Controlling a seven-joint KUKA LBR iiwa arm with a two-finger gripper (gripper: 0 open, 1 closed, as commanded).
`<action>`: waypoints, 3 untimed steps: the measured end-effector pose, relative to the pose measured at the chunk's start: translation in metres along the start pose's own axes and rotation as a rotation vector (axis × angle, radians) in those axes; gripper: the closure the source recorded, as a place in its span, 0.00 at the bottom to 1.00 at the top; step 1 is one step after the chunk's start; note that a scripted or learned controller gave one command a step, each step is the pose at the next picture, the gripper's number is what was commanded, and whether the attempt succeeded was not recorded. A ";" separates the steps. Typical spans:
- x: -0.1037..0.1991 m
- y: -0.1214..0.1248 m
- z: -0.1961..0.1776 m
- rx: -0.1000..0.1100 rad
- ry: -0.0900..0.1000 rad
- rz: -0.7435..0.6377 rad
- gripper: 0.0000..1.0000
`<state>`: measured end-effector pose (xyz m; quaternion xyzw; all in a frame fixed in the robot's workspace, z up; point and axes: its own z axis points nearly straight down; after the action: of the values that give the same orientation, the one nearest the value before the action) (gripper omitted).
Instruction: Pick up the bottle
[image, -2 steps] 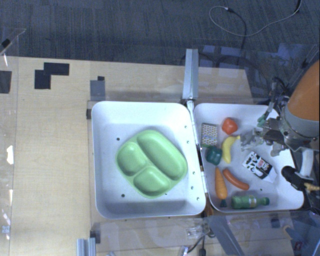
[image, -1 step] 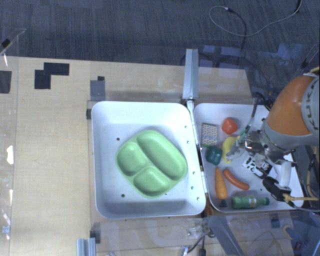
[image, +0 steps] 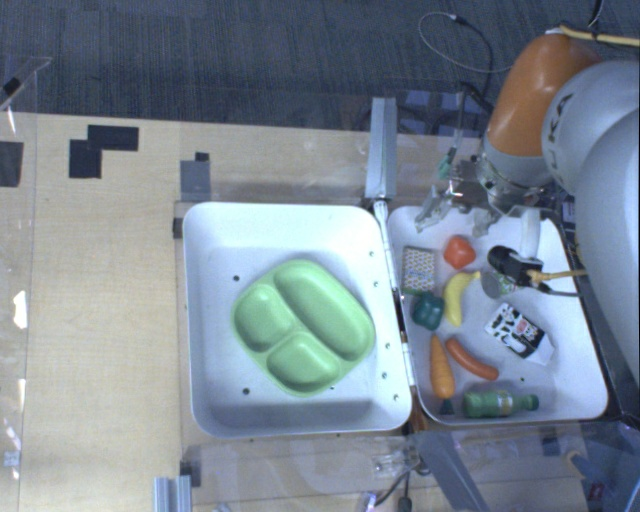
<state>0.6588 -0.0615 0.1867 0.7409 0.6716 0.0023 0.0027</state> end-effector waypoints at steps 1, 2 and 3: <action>-0.074 -0.016 0.099 -0.002 -0.001 -0.079 0.00; -0.114 0.023 0.002 -0.003 -0.002 -0.349 0.00; -0.145 -0.007 0.037 0.000 -0.001 -0.343 0.00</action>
<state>0.6375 -0.2054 0.1501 0.6154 0.7882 0.0015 0.0033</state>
